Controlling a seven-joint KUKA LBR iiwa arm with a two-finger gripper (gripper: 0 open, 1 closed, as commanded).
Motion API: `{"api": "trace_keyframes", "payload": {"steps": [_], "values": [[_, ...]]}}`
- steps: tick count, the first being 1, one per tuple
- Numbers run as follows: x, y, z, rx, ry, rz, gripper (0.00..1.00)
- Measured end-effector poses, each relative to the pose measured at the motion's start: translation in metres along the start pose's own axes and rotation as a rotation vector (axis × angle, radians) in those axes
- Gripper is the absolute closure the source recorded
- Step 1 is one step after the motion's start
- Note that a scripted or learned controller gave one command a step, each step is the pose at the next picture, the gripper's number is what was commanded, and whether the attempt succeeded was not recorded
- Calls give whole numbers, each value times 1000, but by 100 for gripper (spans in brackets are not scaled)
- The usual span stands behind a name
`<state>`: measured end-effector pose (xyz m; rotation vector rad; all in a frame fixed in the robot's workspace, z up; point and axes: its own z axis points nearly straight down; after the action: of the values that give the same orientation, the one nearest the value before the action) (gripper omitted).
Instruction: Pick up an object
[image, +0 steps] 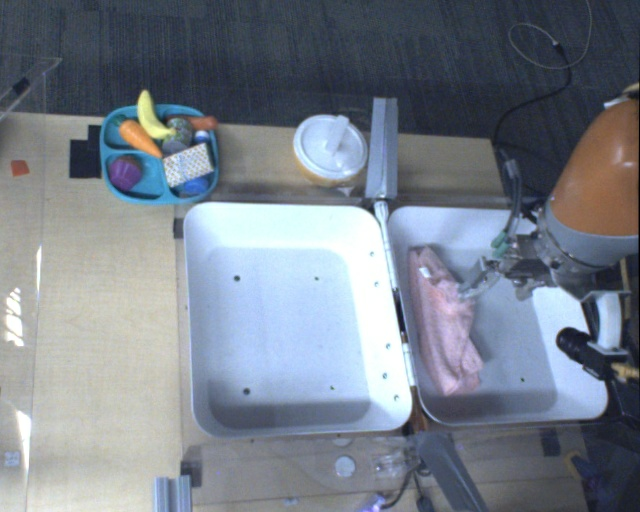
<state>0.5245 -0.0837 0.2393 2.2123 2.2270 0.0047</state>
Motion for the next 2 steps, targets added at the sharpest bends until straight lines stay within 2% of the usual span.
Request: {"api": "trace_keyframes", "payload": {"steps": [1,2], "values": [[0,0,0,0,0,0,0],[-21,41,61,-1,-1,-231,0]]}}
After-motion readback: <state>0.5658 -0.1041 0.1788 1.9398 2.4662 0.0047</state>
